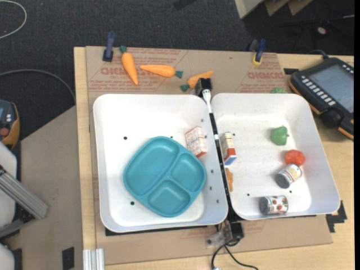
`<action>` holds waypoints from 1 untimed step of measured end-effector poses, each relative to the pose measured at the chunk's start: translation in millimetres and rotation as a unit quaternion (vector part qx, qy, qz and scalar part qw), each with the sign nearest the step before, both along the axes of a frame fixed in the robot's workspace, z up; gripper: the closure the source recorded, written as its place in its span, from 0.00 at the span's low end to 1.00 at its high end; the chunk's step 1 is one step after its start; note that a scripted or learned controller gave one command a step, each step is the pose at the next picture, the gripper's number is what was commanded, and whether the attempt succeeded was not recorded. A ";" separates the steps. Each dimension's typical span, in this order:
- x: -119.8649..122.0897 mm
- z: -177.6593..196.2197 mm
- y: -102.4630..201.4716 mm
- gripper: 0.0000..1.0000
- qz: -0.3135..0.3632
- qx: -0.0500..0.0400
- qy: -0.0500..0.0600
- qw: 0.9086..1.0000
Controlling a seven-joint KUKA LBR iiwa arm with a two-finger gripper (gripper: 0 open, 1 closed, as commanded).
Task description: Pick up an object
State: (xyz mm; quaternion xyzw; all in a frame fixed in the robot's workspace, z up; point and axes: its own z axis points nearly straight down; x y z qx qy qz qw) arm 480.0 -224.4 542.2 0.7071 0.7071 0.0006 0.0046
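In the left half of the frame, the left bin (107,151) holds a teal divided plate (163,176) lying flat in its lower middle. A small red-and-white carton (196,141) sits just beside the plate's upper right edge, close to the wall shared with the other bin. Above the bins, on the cardboard, three toy carrots (158,70) lie loose, well apart from anything in the bins.

Right of the divider, the right bin (315,122) carries the likelier picks. A second carton (227,147) stands against its left wall. Further right, a green piece (279,135), a red piece (295,157) and a grey can (288,175) run in a loose column down the bin's right side. A printed tin (274,205) lies on its side near the lower edge, its long axis roughly left to right across the frame.

Whether the jaws are apart or together cannot be told from this view. Since the arm comes in from the right, I judge the right bin's column the nearer target. The lying tin would want jaws set across its short width, closing top to bottom in the frame.
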 end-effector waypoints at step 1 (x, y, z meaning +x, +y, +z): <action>0.6 10.9 -0.3 1.00 0.000 -0.002 -0.002 1.000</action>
